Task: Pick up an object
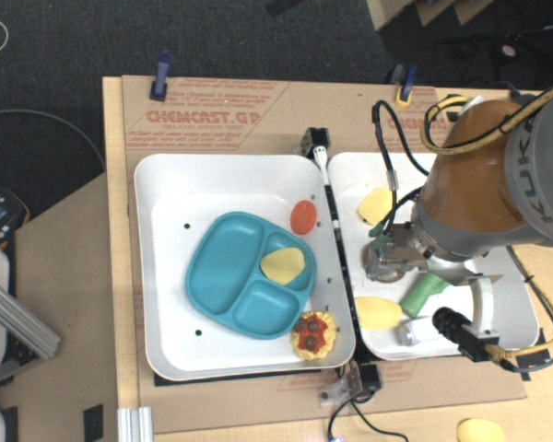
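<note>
My gripper (385,263) hangs over the left part of the right bin (516,325), under the orange-banded wrist. A green object (424,293) lies just to the right of and below it, partly under the arm. A yellow piece (378,313) lies below the gripper near the bin's front, and another yellow piece (375,205) sits above it near the back. I see nothing hanging from the gripper.
The left bin (166,247) holds a blue divided plate (226,274) with a pale yellow piece (282,264) on it, an orange ball (303,216) and a red and yellow object (314,332). A black cable runs along the wall between the bins (336,238).
</note>
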Tool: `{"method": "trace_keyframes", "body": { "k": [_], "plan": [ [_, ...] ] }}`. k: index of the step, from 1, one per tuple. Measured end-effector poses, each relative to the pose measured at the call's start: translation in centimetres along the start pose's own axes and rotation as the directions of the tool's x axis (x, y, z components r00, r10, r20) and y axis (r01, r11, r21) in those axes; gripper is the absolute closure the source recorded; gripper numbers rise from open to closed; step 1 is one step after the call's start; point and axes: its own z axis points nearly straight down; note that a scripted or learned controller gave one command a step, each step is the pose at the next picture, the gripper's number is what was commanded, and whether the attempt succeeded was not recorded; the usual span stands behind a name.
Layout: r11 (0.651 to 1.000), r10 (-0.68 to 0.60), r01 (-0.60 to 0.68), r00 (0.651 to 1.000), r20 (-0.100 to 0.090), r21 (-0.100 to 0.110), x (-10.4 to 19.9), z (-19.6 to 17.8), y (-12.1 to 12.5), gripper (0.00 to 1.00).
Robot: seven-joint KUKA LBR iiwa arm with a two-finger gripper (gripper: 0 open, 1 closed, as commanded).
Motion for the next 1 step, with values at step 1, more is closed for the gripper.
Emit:
{"method": "trace_keyframes", "body": {
  "k": [1],
  "plan": [
    [1.000,-0.012,0.012,1.000,-0.003,-0.007,8.32,-7.17,0.04,1.00]
  ]
}}
